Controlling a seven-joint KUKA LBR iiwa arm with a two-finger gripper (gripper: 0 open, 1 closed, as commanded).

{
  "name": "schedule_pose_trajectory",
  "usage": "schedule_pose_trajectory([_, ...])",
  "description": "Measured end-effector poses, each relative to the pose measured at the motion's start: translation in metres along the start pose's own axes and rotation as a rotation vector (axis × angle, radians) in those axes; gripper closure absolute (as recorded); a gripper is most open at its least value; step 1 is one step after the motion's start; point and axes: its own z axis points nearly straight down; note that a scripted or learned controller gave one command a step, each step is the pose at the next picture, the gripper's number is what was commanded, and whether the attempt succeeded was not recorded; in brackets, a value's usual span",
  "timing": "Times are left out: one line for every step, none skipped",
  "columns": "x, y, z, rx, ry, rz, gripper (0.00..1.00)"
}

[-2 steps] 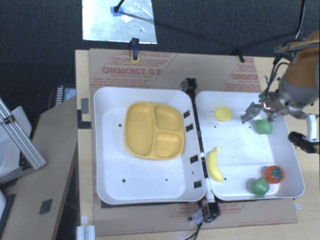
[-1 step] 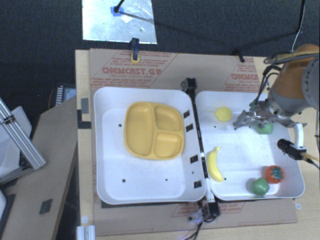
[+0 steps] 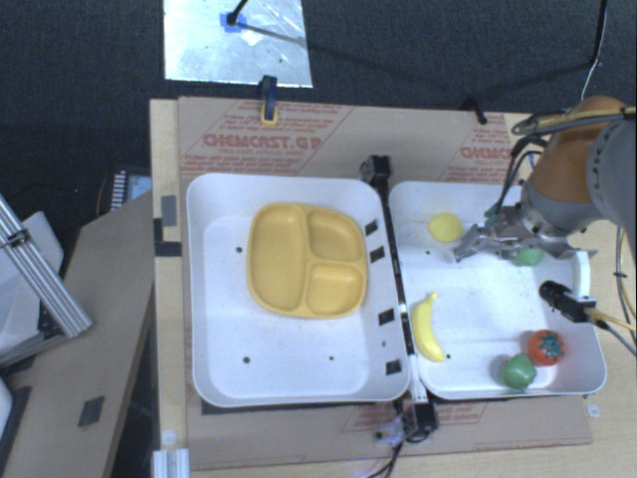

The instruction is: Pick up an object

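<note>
In the right bin (image 3: 468,297) lie a yellow lemon (image 3: 445,227) at the back left, a banana (image 3: 428,328) along the left wall, a red tomato (image 3: 544,347) and a green fruit (image 3: 517,370) at the front right. My gripper (image 3: 474,246) hovers low over the bin's back half, just right of the lemon and apart from it. A small green thing (image 3: 529,257) peeks out from under the gripper's body on its right side, partly hidden.
The left bin (image 3: 214,357) holds a yellow divided plate (image 3: 304,259). A black divider (image 3: 390,267) runs between the two bins. The grey arm with its orange band (image 3: 567,162) reaches in over the right bin's back right corner.
</note>
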Motion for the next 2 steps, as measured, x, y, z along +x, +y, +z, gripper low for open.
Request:
schedule_pose_trajectory([-0.003,0.000,-0.011,-0.004,-0.008,0.001,1.00])
schedule_pose_trajectory([-0.014,0.004,-0.066,-0.005,-0.013,0.007,1.00])
